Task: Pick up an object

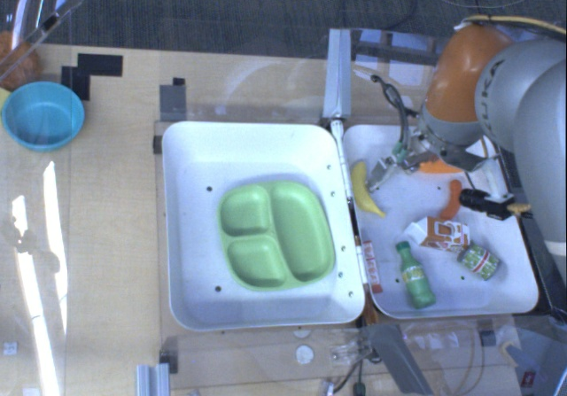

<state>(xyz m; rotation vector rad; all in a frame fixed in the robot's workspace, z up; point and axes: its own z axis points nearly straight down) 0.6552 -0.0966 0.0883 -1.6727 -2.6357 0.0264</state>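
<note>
Green was the colour of the plate (275, 235) that we saw lying flat in the left bin (177, 208), and it had three little parts for food. All the small things lay in the right bin (524, 295), so that was where our arm (523, 93) reached in. The gripper (387, 168) hung low over the top left part of that bin. It was just beside the banana (363, 190), which lay close to the wall between the two bins. We could not tell if its grip was wide or tight, and we saw nothing held in it. We think it went there because the banana was the nearest thing to grab. The wall right next to the banana could make that hard, since there was little room on that side. Nearer the front lay a bottle (414, 275) on its side, a little box (443, 233) and a can (479, 261), each a bit apart. An orange thing (453, 199) lay near the arm. We think the picking up was not done yet.
</note>
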